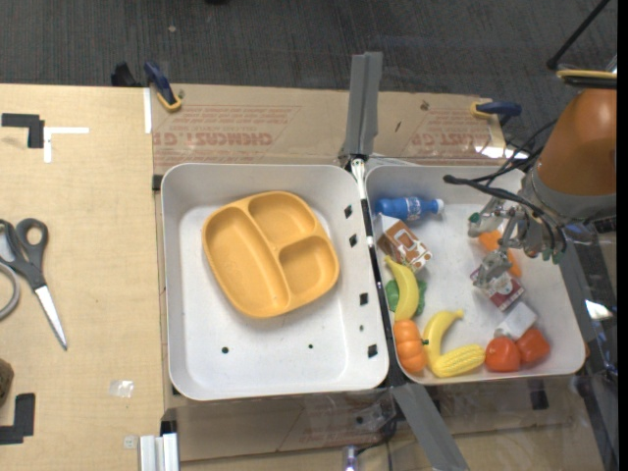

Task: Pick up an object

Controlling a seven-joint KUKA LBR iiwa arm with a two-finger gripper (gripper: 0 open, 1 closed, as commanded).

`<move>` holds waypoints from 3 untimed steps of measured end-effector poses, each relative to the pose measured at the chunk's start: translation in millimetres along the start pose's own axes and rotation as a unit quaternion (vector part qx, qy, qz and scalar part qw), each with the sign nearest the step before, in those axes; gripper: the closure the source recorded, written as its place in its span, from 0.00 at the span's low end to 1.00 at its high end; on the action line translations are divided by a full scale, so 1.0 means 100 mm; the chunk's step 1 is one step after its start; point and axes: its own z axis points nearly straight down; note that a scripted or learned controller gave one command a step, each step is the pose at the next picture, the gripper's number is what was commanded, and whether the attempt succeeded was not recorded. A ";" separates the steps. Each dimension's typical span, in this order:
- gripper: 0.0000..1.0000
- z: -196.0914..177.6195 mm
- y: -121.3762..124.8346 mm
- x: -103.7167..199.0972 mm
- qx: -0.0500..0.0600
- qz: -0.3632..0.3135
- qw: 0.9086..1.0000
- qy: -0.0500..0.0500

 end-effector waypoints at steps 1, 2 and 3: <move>0.00 0.01 -0.28 0.30 0.000 -0.038 0.999 0.002; 0.00 0.02 -0.13 0.30 -0.001 0.001 1.000 0.003; 0.00 0.02 0.04 0.27 -0.001 0.059 0.998 0.003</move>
